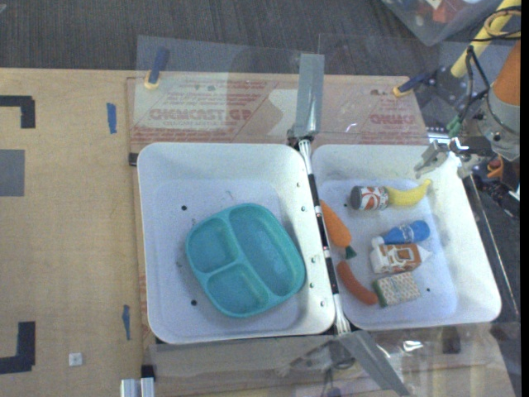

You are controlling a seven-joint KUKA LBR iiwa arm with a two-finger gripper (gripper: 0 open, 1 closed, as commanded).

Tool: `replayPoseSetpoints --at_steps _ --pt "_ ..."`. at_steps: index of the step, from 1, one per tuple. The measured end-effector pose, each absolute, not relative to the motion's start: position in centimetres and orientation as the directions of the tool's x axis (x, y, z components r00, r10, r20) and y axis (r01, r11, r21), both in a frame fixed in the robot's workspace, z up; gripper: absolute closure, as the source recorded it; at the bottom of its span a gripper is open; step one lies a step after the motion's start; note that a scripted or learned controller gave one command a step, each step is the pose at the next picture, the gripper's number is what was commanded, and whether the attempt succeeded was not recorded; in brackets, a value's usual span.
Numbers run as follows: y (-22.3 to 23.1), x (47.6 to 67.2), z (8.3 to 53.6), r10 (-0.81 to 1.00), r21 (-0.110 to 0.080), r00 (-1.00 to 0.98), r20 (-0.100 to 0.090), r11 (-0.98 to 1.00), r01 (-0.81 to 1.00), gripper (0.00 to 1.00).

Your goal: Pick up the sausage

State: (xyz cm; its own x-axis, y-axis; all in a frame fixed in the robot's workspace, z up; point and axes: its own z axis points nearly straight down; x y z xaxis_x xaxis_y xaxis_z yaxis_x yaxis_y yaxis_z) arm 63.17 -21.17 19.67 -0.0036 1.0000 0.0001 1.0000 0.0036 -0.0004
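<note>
The sausage (356,283) is a short reddish-orange link lying in the front left corner of the right bin (473,246), beside the divider between the bins. My gripper (445,161) hangs over the bin's back right corner, far from the sausage and well behind it. It is open, with nothing between its fingers (426,162).
Around the sausage lie a carrot (335,227), a small patterned box (396,289), a milk carton (397,257), a blue bottle (407,232), a can (369,198) and a banana (412,193). The left bin (165,180) holds a teal divided plate (244,259).
</note>
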Motion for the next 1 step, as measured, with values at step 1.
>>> replayPoseSetpoints --at_steps 1 --pt "-21.11 63.32 20.79 1.0 0.003 -0.007 -0.003 0.007 1.0 1.0"
